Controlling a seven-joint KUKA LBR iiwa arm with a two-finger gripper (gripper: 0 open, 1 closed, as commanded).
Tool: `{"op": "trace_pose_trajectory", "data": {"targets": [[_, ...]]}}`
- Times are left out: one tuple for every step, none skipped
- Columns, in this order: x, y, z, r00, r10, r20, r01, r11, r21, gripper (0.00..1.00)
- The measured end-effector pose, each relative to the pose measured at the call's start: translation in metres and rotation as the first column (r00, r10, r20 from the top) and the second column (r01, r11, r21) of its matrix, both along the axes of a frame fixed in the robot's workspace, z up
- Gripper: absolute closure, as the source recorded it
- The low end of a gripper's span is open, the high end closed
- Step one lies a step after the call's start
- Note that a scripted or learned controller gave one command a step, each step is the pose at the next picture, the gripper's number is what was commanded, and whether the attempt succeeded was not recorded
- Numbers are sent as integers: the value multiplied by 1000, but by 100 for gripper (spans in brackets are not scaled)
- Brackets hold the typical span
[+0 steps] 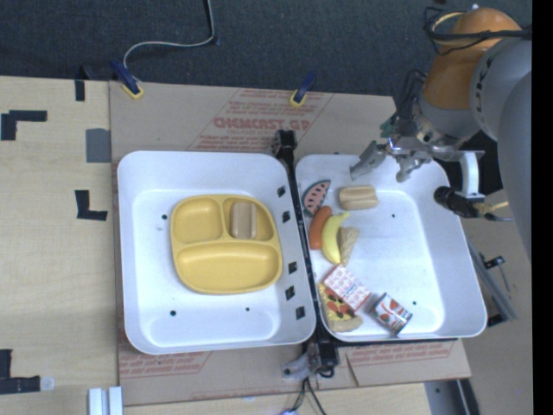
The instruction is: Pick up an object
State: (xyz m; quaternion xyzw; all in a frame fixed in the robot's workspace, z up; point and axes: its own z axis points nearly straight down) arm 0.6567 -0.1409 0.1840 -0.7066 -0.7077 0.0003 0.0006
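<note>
My gripper [383, 163] hangs over the far edge of the right bin [449, 266], its two fingers spread open with nothing between them. Just below it lies a tan bread roll [357, 198]. Further left in that bin are a watermelon slice [314, 194], an orange carrot-like piece [319, 225], a yellow banana [333, 234] and a pale cone-shaped piece [348, 242]. Near the front lie a red and white box [345, 288], a red can [392, 313] and a flat yellow snack [339, 314].
The left bin [147, 258] holds a yellow divided tray [226, 243] with a brown piece [244, 221] in its upper right compartment. Black clips [285, 143] sit along the seam between the bins. The arm's orange band [467, 59] rises at the right.
</note>
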Motion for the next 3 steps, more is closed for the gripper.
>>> {"op": "trace_pose_trajectory", "data": {"targets": [[13, -13, -98, 1000, 0, 4, 0, 1000, -3, 0], [13, -13, -88, 1000, 2, 4, -2, 1000, -5, 100], [-43, 60, 1, 1000, 2, 3, -2, 1000, 1, 100]]}}
